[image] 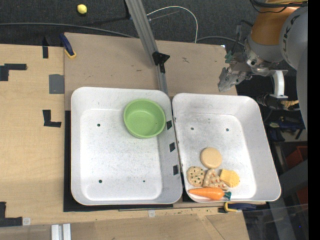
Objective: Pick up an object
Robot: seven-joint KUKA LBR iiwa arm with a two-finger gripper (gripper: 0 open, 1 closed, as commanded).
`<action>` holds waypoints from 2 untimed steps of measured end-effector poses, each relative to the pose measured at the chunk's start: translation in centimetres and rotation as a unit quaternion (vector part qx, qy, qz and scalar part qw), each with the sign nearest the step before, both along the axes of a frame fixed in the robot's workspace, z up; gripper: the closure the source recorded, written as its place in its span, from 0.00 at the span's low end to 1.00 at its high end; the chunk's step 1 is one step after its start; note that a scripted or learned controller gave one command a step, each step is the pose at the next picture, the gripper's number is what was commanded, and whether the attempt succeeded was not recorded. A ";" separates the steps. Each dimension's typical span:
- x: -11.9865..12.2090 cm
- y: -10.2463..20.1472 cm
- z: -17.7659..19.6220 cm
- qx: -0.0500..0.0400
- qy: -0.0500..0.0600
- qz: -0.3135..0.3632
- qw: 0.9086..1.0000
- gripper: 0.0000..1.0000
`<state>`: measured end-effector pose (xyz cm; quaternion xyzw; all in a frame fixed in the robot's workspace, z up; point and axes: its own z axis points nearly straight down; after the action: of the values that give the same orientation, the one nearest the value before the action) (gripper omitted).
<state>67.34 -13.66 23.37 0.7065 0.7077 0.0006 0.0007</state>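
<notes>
Left bin [85, 149]: holds one green bowl [144, 118], upright, near the bin's far right corner. Right bin [252, 134]: a cluster of food items sits at the near edge, comprising a round tan biscuit [211, 158], a chocolate-chip cookie [195, 175], a yellow cheese piece [230, 177] and an orange carrot [206, 194] lying along the front wall. The gripper [227, 81] hangs over the tabletop [110, 59] just beyond the right bin's far rim, well apart from the food. Whether its fingers are open or closed, I cannot tell.
</notes>
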 end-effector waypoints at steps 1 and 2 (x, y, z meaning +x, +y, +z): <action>-1.9 4.8 0.9 0.001 0.001 0.002 1.000 1.00; -4.2 9.0 -0.4 0.001 0.003 0.002 1.000 1.00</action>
<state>63.14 -4.62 22.99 0.7054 0.7088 -0.0010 -0.0020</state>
